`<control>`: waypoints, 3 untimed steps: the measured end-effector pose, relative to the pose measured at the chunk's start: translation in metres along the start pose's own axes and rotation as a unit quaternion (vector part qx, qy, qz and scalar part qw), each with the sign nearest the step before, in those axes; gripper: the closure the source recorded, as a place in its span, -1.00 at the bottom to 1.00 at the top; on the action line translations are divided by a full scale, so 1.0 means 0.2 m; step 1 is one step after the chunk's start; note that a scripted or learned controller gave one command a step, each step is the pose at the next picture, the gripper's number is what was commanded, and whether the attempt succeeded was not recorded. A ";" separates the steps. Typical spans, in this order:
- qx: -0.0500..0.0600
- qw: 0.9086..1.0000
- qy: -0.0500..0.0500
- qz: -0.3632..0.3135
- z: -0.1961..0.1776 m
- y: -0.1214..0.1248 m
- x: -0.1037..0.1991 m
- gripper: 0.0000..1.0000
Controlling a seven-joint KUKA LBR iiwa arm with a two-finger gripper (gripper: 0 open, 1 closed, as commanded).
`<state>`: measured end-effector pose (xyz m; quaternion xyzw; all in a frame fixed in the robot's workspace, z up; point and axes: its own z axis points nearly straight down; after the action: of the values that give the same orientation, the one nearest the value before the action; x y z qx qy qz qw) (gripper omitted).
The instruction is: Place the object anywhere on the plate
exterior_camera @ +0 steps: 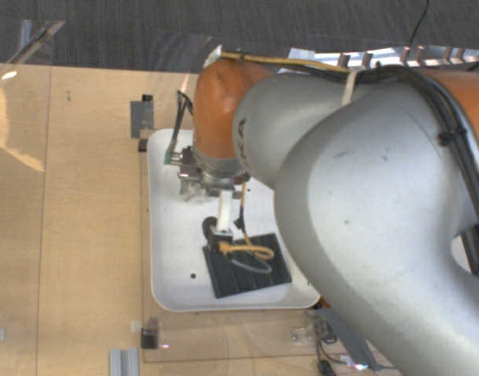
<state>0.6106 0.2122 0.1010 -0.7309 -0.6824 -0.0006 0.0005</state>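
Grey arm's gripper hangs low inside a white bin, open or closed cannot be told; a small dark speck, possibly the object, lies near it, so placing seems undone.

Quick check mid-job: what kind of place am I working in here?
Most likely a robotics lab test cell: a large grey and orange arm reaches over a shallow white bin on a tan bench, with dark floor beyond.
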 end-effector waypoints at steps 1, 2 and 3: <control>-0.002 0.998 0.001 -0.069 -0.55 -0.28 0.09 1.00; 0.000 0.991 0.000 -0.134 -0.36 -0.55 -0.12 1.00; -0.003 0.944 0.000 -0.329 -0.59 -0.22 0.06 1.00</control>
<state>0.5672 0.2276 0.2186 -0.4658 -0.8849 -0.0031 -0.0020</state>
